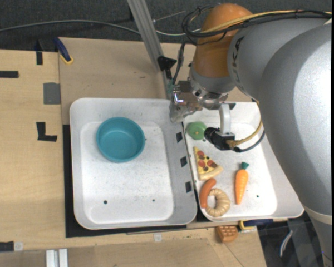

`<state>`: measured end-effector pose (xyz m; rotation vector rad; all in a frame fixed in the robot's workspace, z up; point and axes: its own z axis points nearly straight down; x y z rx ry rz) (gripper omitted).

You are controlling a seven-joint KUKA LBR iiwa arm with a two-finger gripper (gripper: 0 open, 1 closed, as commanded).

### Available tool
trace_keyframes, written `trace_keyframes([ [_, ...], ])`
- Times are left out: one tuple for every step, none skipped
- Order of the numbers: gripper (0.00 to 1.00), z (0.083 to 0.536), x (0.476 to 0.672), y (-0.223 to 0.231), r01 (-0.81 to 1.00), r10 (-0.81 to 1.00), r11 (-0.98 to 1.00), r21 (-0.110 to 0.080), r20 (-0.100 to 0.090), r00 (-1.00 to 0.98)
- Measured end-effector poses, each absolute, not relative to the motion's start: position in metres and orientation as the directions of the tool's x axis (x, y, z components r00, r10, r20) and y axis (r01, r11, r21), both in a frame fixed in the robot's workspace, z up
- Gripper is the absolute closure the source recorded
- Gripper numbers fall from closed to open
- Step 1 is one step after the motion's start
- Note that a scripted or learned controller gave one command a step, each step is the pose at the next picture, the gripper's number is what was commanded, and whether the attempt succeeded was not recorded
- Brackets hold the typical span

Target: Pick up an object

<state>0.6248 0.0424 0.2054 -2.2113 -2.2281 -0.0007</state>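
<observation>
I see my claw point(196, 121) poised over the green toy point(196, 129) in the right bin point(267, 204); whether it is spread, I cannot tell. Nothing looks lifted, so the pick remains

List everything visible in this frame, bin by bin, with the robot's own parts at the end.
round plastic bowl: one, teal blue, upper part of the left white bin
small round toy: one, green, top of the right white bin, just under the tool
toy pizza slice: one, yellow with red dots, right bin, near its left wall
toy carrot: one, orange with a green top, right bin, centre
toy sausage: one, orange-red, right bin, lower left
toy ring doughnut: one, tan, right bin, touching the sausage
waffle-patterned block: one, orange, on the bench below the right bin
tool: one, grey metal, over the bins' shared edge, fingers unclear
</observation>
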Motion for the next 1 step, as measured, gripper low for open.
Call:
trace_keyframes([
  [1.00,0.2162,0.6292,0.0956,1.000,1.000,0.007,0.000,0.002,-0.007],
])
